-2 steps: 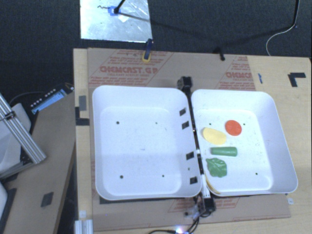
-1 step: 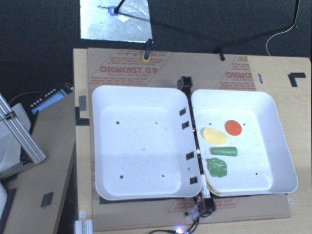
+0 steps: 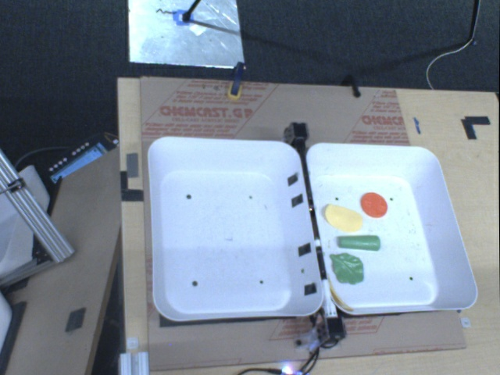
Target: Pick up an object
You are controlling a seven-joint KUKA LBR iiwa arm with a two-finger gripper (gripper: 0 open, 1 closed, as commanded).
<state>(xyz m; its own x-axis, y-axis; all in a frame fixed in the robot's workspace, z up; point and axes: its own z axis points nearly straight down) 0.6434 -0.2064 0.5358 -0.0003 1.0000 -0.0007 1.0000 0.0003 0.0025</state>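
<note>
Four small objects are clustered in the right bin (image 3: 437,209) near its dividing edge, the green cylinder (image 3: 358,242) lying lengthwise left-to-right between yellow piece (image 3: 343,217) and green leaf (image 3: 348,267); the jaws' state cannot be told.

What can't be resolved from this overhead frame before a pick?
- Pale flat piece in the right bin: mostly hidden under the green leafy item and against the bin's wall; identity unclear.
- Yellow item, red disc, green stick: too small and blurred to tell what they are or their height.
- Green leafy item and green stick: touching or apart, cannot tell.
- Grey frame at left: cut off by the edge.
</note>
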